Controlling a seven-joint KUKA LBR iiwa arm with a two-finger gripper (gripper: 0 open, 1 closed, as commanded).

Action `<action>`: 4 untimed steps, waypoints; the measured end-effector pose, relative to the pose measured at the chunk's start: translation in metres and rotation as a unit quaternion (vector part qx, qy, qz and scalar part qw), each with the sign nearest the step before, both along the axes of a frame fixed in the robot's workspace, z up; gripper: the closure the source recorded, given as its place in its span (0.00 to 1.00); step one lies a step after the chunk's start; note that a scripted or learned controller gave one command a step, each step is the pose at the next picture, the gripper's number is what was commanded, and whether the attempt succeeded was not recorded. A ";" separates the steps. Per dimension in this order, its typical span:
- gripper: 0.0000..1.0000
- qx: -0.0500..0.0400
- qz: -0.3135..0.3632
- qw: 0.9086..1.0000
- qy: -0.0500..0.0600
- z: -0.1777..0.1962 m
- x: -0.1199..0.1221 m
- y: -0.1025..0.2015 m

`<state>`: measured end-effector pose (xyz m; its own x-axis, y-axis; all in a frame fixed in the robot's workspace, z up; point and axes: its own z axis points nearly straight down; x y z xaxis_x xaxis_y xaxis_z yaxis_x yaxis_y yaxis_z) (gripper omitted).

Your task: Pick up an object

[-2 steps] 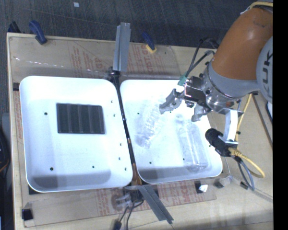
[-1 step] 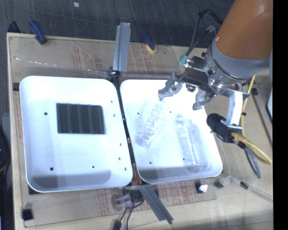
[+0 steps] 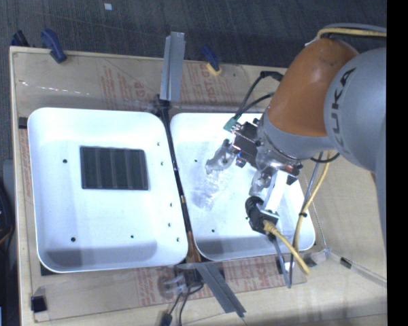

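A dark grey ridged rectangular block (image 3: 114, 168) lies flat in the left bin (image 3: 54, 236). In the right bin (image 3: 224, 246) a clear, crumpled plastic-looking item (image 3: 207, 190) rests left of centre, hard to make out against the white floor. My gripper (image 3: 219, 159) hangs over the right bin just above and to the right of the clear item, at a slant toward the left. The grey arm with its orange band (image 3: 306, 80) covers the bin's right half. Nothing shows as held.
A metal bar (image 3: 171, 66) runs along the divider between the bins. Blue clamps (image 3: 53, 45) sit on the bench's far edge. Yellow and black cables (image 3: 302, 209) trail from the wrist over the right bin's near right corner.
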<state>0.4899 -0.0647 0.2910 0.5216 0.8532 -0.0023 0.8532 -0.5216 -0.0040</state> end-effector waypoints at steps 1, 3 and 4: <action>0.00 0.000 0.059 0.998 -0.001 0.026 0.016 -0.049; 0.00 0.000 0.089 0.996 -0.002 0.040 -0.013 -0.046; 0.00 0.001 0.235 0.972 -0.002 0.015 -0.012 -0.030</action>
